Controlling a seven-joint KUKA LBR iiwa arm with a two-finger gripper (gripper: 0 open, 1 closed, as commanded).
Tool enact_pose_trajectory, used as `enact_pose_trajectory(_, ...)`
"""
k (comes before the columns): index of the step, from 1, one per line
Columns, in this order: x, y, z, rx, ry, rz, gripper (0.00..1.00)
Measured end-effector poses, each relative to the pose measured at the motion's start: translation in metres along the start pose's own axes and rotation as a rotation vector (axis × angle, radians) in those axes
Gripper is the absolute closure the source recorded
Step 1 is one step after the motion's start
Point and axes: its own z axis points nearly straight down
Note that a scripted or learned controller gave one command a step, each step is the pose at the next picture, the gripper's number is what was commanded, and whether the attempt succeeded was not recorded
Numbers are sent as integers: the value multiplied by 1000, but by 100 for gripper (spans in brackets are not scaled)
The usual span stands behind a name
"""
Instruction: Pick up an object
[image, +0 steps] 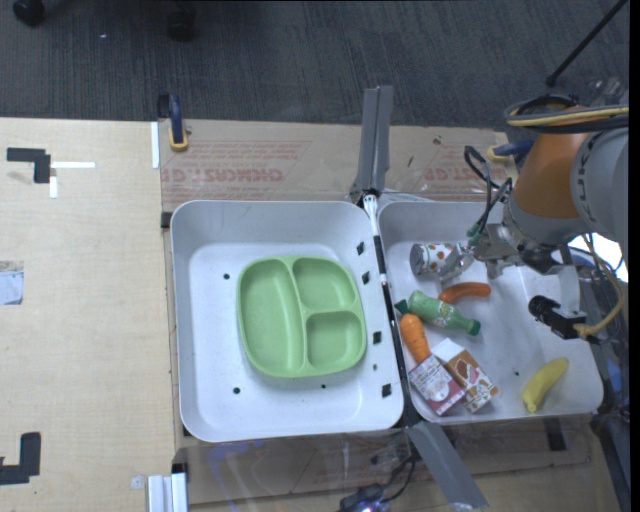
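Pincer (466, 258) low beside tin can (434, 259)

Two bins sit side by side. The left bin (190, 330) holds a divided tray (300, 316) at its middle. In the right bin (585, 400), a can (432, 259) lies at the back, a sausage (466, 292) just right of it, a bottle (440, 312) before them, a carrot (414, 337) beside the divider, a box (452, 381) at the front, and a banana (543, 384) to the front right.
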Motion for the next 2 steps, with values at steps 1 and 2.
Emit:
enact_pose_trajectory(1, 16, -38, 0, 0, 0, -25, 0)
enact_pose_trajectory(2, 15, -38, -10, -2, -1, -23, 100)
